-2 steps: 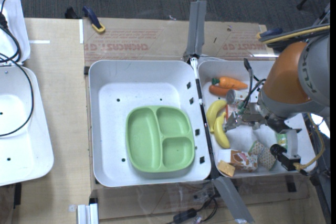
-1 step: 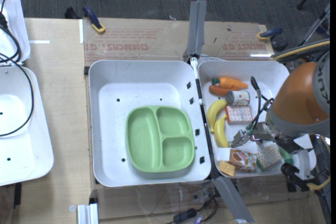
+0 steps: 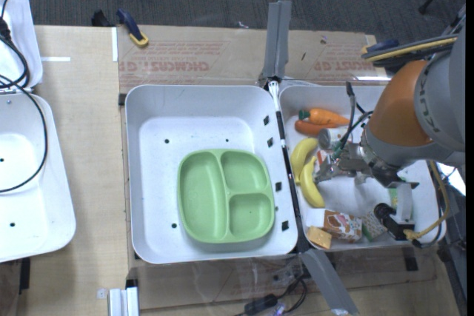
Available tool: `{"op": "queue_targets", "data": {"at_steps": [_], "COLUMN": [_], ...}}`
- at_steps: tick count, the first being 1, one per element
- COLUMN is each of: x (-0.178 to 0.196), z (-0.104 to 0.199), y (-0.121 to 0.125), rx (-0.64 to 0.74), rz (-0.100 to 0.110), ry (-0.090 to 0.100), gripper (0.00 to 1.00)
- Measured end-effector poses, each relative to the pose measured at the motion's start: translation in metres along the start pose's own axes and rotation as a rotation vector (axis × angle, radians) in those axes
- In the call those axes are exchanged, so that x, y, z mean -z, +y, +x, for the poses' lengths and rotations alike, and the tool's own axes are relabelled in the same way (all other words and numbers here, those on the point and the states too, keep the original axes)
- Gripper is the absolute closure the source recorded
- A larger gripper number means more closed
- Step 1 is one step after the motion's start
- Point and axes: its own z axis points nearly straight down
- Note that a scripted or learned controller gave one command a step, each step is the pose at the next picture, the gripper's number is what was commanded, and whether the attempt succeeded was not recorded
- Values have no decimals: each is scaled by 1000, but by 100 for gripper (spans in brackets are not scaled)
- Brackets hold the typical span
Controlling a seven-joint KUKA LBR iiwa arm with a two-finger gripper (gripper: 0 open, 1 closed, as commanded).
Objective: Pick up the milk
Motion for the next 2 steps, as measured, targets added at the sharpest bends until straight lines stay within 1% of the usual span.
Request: {"op": "queue_targets", "data": {"at_steps": [1, 2], "x": [8, 99], "z": [-1, 88], "y": [-1, -33], "rx": [1, -229], "rz": [2, 2], "ry": [-1, -1], "gripper": [100, 100]}}
